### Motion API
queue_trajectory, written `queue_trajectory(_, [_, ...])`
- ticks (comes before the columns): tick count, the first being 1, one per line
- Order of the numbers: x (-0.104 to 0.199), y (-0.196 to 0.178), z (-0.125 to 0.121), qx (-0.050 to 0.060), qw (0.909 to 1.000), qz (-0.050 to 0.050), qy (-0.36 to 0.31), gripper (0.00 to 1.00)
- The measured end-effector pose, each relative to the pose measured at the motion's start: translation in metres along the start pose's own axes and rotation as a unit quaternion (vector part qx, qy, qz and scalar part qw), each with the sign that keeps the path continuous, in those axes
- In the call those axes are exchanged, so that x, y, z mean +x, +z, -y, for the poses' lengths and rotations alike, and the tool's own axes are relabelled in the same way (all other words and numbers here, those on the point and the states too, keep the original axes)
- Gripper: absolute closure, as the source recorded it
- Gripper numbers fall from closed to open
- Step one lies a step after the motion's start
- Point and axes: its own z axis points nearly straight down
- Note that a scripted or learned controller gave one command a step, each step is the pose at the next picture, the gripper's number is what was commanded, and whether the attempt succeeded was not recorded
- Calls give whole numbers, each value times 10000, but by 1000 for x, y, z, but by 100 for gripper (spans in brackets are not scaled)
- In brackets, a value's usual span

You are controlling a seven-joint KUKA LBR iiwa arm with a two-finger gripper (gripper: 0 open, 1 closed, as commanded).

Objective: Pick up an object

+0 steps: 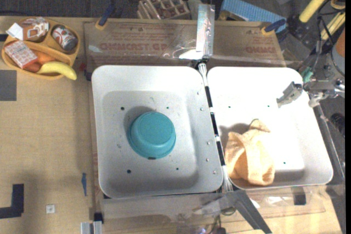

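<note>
Gripper (289, 93), fingers impossible to judge, hangs over the right bin (307, 172) holding an orange cloth (252, 156); the left bin (109, 90) holds a teal bowl (152, 134).

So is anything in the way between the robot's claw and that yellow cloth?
Nothing visible is. The gripper sits over the right bin, up near its right edge, and the yellow cloth lies crumpled lower in the same bin. Between them is just bare white bin floor.
</note>
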Motion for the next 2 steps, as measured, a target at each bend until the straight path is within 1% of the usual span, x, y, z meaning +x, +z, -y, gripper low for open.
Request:
queue_trajectory(1, [-31,-34,25,-27,9957,18,-925,0])
queue_trajectory(2, [-52,112,-25,-11,9922,7,-1244,0])
